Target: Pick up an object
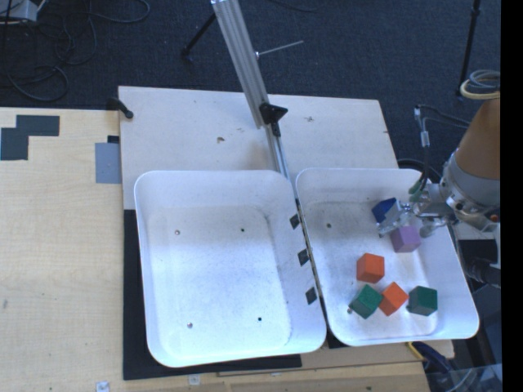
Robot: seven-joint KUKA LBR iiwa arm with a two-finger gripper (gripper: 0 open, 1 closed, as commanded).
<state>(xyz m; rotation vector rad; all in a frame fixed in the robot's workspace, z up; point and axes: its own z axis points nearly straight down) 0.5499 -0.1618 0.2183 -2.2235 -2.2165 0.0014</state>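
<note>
My gripper (411,218) reaches in from the right over the upper right part of the right bin (343,333). A purple block (405,238) lies directly below the gripper's tip and touches it in this view; I cannot make out whether it is gripped. Just to the gripper's left is a blue block (383,210). Further forward in the same bin lie an orange block (370,267), a second orange block (394,297) and two green blocks (366,301) (422,300).
The left bin (147,219) stands beside the right one, with black clips along their shared edge. A slanted aluminium rail (245,64) rises behind the bins. The arm's orange band (482,141) is at the right edge.
</note>
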